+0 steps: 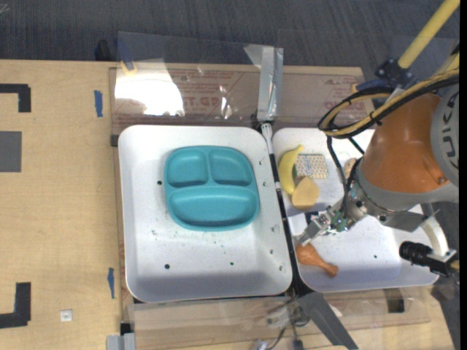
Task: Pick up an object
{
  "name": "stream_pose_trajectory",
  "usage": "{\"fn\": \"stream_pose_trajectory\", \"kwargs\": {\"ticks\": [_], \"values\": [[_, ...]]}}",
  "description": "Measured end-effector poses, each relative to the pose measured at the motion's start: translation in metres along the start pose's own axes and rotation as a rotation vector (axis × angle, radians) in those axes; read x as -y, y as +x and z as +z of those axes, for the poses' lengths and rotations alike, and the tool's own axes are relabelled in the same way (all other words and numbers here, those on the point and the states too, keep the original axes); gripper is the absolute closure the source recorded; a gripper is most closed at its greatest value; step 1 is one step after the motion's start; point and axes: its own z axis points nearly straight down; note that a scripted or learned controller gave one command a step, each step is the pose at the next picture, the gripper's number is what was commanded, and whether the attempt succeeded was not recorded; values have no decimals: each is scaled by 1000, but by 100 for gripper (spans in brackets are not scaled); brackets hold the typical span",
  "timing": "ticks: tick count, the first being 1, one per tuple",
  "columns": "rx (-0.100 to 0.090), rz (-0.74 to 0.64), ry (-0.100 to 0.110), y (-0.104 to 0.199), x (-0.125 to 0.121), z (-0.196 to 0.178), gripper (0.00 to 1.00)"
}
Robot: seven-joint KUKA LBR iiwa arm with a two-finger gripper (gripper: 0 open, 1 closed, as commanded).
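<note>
Two shallow white bins sit side by side on the tabletop [58, 195]. Left bin [146, 246]: one item, a teal divided plate [211, 187] with three compartments, lying flat near the bin's centre. Right bin [379, 257]: four items counted. One banana [289, 169] at the far left corner, curved along the divider. One pale yellow wedge-shaped piece [305, 193] just beside the banana, on its near side. One small patterned square object [313, 166], right of the banana and touching or nearly touching it; identity uncertain, possibly a sponge or packet. One orange carrot-like toy [315, 259] at the near left of this bin, lying flat on the floor of the bin.

One arm [401, 159] reaches in from the right, over the right bin. The hand [321, 224] hangs between the yellow piece and the orange toy, above the bin floor. Fingers appear slightly parted with nothing visibly between them. Orange toy lies just near of the hand, apart from it.
</note>
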Motion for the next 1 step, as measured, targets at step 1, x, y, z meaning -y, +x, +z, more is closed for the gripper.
{"fn": "stream_pose_trajectory", "kwargs": {"ticks": [1], "values": [[31,-130,-28,-56,20,71,0]]}}
